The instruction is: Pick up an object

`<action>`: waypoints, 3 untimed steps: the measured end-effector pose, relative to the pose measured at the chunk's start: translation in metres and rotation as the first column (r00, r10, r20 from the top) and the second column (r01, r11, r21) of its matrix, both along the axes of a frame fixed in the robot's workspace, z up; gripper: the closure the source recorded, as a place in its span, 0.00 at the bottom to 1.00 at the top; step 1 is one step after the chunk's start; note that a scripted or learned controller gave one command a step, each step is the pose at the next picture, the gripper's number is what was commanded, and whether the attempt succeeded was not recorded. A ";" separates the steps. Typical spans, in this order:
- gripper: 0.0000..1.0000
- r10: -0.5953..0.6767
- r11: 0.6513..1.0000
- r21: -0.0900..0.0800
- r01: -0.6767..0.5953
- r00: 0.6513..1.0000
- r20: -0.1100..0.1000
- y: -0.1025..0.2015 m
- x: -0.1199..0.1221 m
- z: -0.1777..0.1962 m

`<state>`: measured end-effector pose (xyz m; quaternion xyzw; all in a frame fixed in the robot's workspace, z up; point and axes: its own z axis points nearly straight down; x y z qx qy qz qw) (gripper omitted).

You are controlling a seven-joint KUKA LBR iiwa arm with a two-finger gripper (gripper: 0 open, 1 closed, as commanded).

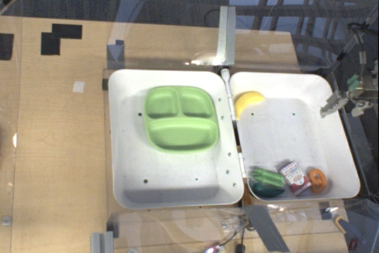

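The right bin (pixel 296 127) holds several objects. A yellow rounded fruit (pixel 249 102) lies in its far left corner, against the divider. Along its near edge lie a green vegetable (pixel 267 179), a small red and white packet (pixel 294 177) and an orange round piece (pixel 317 180), close together. My gripper (pixel 342 102) hangs at the right edge of the view, over the right bin's right rim, well away from all of these objects. Nothing is seen in it.
The left bin (pixel 127 145) carries a green divided plate (pixel 180 118) in its middle. A metal divider (pixel 232 121) runs between the bins. A metal post (pixel 227 35) stands behind them. Cables and frame parts (pixel 361 44) crowd the far right.
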<state>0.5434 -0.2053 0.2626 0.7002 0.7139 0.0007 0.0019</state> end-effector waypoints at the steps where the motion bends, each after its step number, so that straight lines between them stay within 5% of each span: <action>1: 1.00 0.006 1.000 -0.001 -0.006 1.000 0.002 0.001 0.002 0.009; 2: 1.00 -0.085 0.996 0.002 0.085 0.996 -0.005 0.041 -0.010 -0.121; 3: 1.00 0.050 0.999 0.000 -0.050 0.999 0.000 0.034 0.018 0.012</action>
